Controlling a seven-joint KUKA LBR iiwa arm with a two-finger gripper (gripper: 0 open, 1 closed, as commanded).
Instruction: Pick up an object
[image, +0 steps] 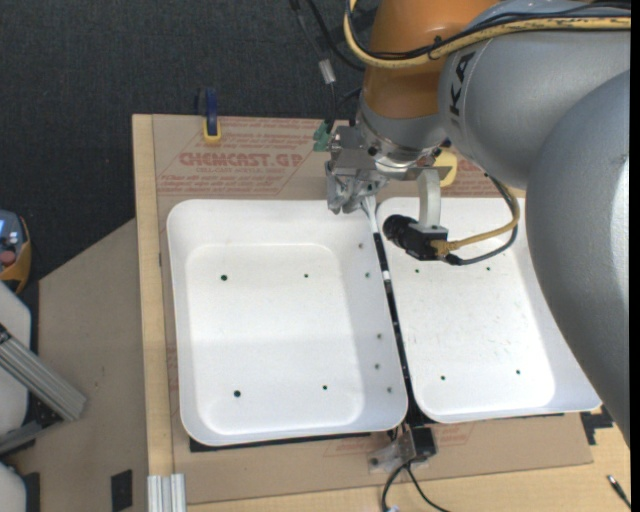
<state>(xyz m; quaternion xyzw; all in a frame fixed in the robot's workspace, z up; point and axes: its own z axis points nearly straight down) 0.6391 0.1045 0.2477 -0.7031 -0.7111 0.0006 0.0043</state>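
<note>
Two shallow white bins are sitting side by side on a brown cardboard sheet (250, 150) printed with faded red lettering. Both bins are looking like smooth moulded plastic with rounded corners and raised rims. The left bin (200, 400) is showing a recessed floor marked by four small dark dots, while the right bin (520, 400) is showing a flatter floor with similar dots and faint speckling. Their inner rims are meeting along a dark seam running down the middle.

One grey arm (560, 120), glossy and rounded, with an orange band (410, 40) above the wrist, is reaching in from the right and covering the upper right of the scene. The gripper (345, 200) is hanging over the back rim of the left bin, close to the seam; it is a small grey metal assembly, and whether its jaws are open or closed cannot be told from this angle. Nothing is visible between them. No loose object to pick is distinguishable on either bin floor. A black fitting with a tan cable (420, 238) is hanging just beside the gripper over the right bin.

A blue clamp (210, 110) is gripping the cardboard's back edge. Both bin floors are offering wide room for moving.
</note>
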